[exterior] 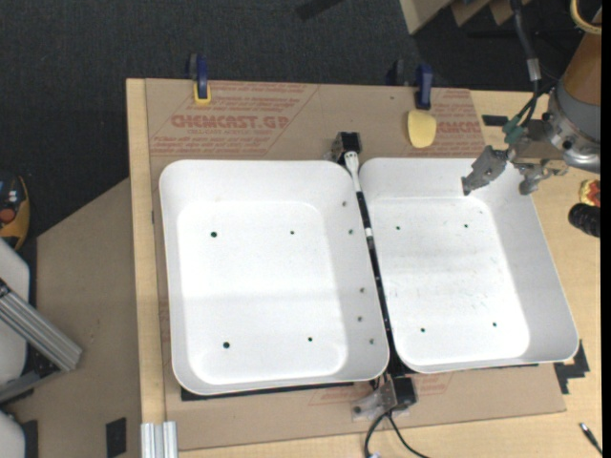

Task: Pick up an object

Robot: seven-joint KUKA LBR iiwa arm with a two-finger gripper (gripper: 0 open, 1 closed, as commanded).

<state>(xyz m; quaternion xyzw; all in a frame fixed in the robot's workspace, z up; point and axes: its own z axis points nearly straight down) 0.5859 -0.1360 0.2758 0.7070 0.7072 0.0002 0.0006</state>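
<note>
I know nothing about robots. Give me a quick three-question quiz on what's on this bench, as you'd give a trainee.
1. True or false: the claw hangs over the far edge of the right bin.
2. The yellow object lies: A) in the right bin; B) on the board beyond that bin; C) between the claw's fingers.
3. Fill in: ___ blue clamps grip the board's far edge.

Key: 1 true; 2 B; 3 two.

On the brown board point(286, 113) under my bins, at twelve o'clock, I read red print "CHEMCAST G.P"; the repeated lines beside it are too faint to read.
</note>
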